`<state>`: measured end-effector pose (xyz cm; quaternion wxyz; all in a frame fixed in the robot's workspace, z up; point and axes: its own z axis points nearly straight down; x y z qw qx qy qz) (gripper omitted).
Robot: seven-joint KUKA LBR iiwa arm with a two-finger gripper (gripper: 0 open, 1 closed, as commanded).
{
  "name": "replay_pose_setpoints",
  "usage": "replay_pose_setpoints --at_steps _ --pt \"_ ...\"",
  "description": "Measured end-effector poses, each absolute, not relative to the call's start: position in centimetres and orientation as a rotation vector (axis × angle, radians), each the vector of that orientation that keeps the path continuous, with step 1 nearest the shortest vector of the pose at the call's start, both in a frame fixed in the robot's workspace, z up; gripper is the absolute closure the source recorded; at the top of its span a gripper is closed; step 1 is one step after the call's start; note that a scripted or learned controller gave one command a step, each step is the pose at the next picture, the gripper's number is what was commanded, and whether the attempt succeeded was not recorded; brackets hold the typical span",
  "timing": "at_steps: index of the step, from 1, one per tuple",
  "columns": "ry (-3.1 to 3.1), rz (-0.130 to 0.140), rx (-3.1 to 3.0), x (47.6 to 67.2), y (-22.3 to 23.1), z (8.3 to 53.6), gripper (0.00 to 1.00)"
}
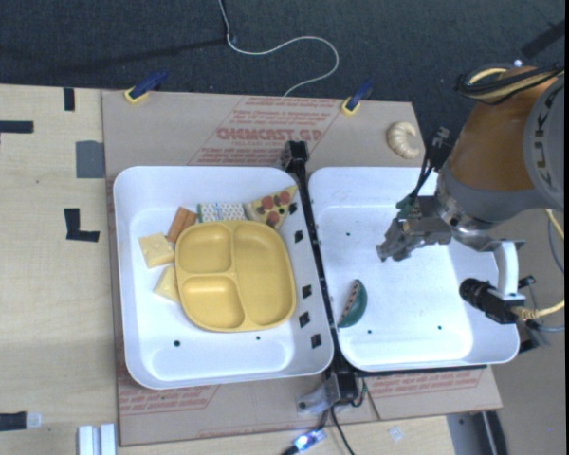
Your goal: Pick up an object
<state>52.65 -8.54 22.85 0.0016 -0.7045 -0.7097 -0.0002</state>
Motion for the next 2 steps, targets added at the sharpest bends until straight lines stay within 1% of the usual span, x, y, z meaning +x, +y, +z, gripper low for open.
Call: replay_pose_setpoints --at_steps 1,2 --pt "-2.225 0.003 -2.212 52.0 -3.5 21.8 1.00" --pt "-2.222 0.001 -2.220 51.6 -5.2 23.3 1.00"
